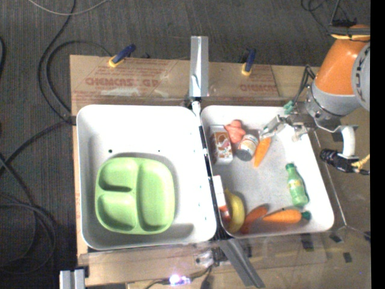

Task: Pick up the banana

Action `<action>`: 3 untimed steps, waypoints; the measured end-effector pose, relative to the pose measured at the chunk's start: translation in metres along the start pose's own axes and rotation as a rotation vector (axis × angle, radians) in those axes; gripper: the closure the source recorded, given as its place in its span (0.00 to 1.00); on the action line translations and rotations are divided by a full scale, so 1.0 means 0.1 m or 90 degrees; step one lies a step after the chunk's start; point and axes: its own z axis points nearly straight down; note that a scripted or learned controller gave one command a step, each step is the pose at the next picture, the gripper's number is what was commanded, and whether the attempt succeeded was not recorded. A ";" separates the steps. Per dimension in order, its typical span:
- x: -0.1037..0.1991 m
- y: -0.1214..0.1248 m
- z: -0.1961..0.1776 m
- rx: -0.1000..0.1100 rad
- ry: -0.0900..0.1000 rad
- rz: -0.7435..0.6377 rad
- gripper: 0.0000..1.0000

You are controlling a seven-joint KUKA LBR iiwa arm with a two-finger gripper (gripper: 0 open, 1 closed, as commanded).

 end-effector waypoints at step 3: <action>0.77 -1.14 0.95 -0.017 -0.002 0.065 0.00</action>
